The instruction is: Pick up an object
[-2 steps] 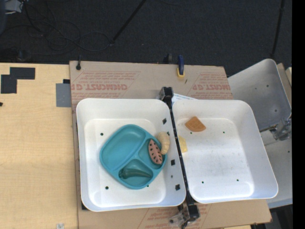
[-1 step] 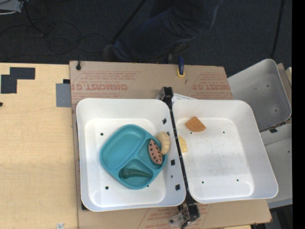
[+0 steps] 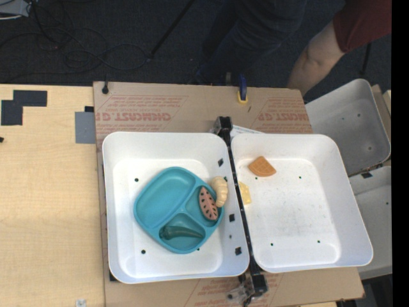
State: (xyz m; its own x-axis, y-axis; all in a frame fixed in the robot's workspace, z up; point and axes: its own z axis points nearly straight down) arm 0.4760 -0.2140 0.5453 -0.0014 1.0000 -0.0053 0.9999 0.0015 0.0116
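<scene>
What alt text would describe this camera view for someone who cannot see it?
Two shallow white bins sit side by side on a bench. The left bin holds a teal divided plate with a watermelon slice and a banana at its edge; the right bin holds an orange wedge.

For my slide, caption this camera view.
Teal divided plate with toy food in left bin; orange piece in right bin.

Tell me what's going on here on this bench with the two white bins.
Nothing is being handled at this moment. The left bin holds a teal divided plate with a watermelon-slice toy on it and a pale banana-like piece at its edge. The right bin holds an orange wedge-shaped piece and a small yellowish piece near the divider. Picking has not started.
</scene>
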